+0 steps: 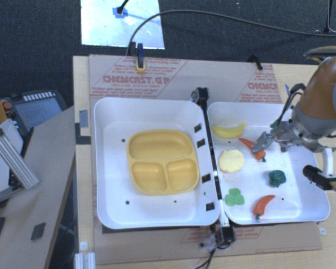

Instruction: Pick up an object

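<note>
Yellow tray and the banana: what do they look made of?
Yellow tray: probably molded plastic, matte, with smooth rounded compartment walls and uniform colour. Banana: likely toy plastic or rubber, with a flat even yellow and slight sheen. Neither can be confirmed by look alone.

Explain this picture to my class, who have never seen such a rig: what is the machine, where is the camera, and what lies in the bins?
A single camera looks down at a slant on a bench with two white bins. The grey and orange machine at the right is a robot arm; its gripper hangs low over the right bin, beside a small carrot. That bin also holds a banana, a yellow disc, a dark green piece, a light green piece and an orange pepper. The left bin holds a yellow divided tray. I cannot see anything between the fingers.
</note>
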`<control>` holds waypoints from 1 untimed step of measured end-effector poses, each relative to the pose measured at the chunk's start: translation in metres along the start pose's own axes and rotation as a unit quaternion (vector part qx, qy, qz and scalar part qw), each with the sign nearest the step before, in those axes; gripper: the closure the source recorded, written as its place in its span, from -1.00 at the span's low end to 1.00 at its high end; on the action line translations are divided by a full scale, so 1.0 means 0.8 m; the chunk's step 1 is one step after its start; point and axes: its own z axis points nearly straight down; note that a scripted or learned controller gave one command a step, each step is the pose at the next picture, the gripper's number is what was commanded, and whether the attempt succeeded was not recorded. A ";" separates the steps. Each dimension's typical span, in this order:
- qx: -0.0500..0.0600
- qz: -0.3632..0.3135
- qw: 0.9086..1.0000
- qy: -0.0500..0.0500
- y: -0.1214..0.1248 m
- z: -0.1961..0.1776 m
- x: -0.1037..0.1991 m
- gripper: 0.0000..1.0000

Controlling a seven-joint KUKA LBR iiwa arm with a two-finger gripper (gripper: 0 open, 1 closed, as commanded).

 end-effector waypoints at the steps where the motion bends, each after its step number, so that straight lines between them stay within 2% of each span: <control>1: -0.001 0.000 1.000 0.000 0.000 0.053 0.001 -1.00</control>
